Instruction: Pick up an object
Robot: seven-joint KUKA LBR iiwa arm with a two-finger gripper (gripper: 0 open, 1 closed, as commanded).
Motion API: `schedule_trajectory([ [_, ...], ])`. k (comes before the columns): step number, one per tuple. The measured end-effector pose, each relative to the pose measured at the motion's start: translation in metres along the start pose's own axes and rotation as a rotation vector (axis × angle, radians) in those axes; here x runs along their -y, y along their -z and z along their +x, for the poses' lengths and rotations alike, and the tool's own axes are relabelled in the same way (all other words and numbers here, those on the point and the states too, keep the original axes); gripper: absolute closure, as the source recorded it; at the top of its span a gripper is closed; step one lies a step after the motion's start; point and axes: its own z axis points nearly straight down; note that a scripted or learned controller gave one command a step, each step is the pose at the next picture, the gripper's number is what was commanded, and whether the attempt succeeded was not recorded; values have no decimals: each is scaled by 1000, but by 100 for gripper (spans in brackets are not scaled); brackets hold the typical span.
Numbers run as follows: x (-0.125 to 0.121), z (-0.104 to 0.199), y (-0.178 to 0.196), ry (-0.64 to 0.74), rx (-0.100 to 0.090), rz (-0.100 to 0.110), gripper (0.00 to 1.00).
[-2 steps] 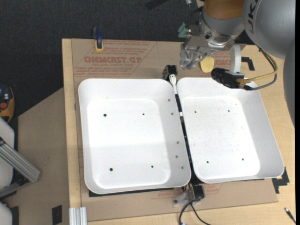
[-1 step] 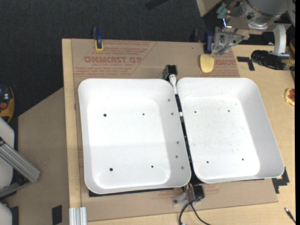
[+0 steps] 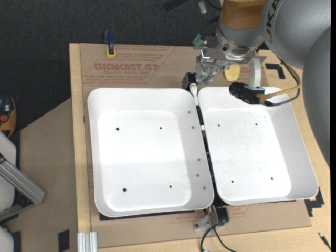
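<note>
since the gripper (image 3: 209,70) hangs over the far rim, right where the left bin (image 3: 100,140) and right bin (image 3: 294,156) meet, the only candidate object i can make out is a small pale yellow piece (image 3: 232,71). it's just beside the gripper, toward the view's right, above the right bin's far edge. the coming move turns on that: a short sideways offset, not a reach across a bin. the piece looks roundish and too small to read a long axis. can't tell if it's clamped, riding on the tool, or lying on the brown board (image 3: 131,62) behind the bin. gripper opening: can't tell, the wrist hardware clutters it. the grey arm (image 3: 310,30) covers the right bin's far corner and whatever sits there.
</note>
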Motion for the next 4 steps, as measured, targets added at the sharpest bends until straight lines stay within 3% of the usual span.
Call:
schedule_trajectory([
  [1, 23, 8, 34, -5, 2, -11, 100],
  [2, 38, 112, -71, 3, 0, 2, 100],
  [3, 38, 77, -1, -10, 3, -18, 100],
  [4, 53, 0, 42, -14, 6, -17, 100],
])
